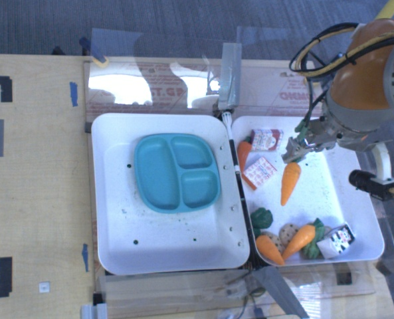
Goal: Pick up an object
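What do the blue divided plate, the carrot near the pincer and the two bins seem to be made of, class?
Blue divided plate: likely moulded plastic, matte, one even colour with soft rounded ridges. Orange carrot below the pincer: probably toy plastic or rubber, uniformly orange and smooth. White shallow bins: seemingly glossy plastic, with rounded corners and a slight sheen.

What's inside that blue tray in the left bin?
The blue tray has three compartments, and all of them look bare. Whatever is under it is covered; around it lies the white bin's floor with a few dark specks.
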Controlling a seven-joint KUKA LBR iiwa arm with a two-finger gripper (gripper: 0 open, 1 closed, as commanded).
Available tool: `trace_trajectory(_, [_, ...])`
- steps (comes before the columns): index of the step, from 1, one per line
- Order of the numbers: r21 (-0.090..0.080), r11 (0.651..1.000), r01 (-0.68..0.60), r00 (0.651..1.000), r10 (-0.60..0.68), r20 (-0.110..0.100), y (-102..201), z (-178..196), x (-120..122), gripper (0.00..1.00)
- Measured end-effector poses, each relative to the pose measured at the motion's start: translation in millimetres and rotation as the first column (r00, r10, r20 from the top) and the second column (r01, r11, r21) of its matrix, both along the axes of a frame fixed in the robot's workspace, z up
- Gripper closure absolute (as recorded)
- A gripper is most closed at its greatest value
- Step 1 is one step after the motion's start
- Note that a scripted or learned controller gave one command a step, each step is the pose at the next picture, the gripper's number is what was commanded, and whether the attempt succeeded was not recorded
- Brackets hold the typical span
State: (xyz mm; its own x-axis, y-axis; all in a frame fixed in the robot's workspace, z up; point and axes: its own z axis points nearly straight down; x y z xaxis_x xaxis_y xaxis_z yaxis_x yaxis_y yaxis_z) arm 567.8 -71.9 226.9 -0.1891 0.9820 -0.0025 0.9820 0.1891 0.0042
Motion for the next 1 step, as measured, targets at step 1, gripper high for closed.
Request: trace_trajectory(1, [0.001,1.0,-0.021,1.0,0.021,-0.005,32.0,-27.9,82.5,1.0])
